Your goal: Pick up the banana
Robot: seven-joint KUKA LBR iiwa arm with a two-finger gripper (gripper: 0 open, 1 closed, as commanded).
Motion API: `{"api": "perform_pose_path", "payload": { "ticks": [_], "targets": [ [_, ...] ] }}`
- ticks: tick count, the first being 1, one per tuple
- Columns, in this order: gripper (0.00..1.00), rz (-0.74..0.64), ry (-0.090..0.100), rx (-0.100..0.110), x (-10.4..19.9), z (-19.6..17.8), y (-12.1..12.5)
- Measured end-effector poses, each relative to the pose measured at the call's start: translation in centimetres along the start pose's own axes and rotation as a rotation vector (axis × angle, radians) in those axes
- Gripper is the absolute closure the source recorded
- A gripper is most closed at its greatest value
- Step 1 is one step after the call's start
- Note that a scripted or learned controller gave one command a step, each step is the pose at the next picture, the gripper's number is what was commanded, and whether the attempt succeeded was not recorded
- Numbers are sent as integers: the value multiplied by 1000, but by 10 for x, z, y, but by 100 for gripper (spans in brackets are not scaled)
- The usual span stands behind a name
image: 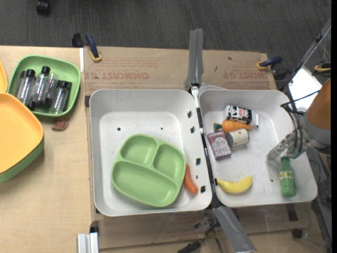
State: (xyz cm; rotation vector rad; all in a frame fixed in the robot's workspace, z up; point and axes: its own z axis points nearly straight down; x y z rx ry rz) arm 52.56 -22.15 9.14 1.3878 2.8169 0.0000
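One fixed camera looks down at a slant on both white bins [100,141] from above the bench.

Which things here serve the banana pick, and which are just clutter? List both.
For the job:
- curved yellow banana
- grey metal gripper
- shallow white right bin

Lying about:
- green divided plastic tray
- orange carrot
- green bottle
- maroon box

Two white bins, arm entering at the right

The banana [235,184] lies near the front edge of the right bin [263,100], with a green bottle [287,177] to its right, just below the gripper [287,148]. Further back sit a maroon packet [219,144], a small jar [238,137], a carrot [235,125] and a small carton [238,113]. The left bin [137,101] holds a green divided plate [149,169] beside an orange carrot [190,179].
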Motion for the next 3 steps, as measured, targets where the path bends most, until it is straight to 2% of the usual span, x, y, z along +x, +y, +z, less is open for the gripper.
{"api": "perform_pose_path", "payload": {
  "ticks": [1,2,3],
  "targets": [
    [100,-103,1,0,48,0,18],
    [100,-114,0,-1,40,0,22],
    [100,60,-1,0,-27,-1,34]
  ]
}}
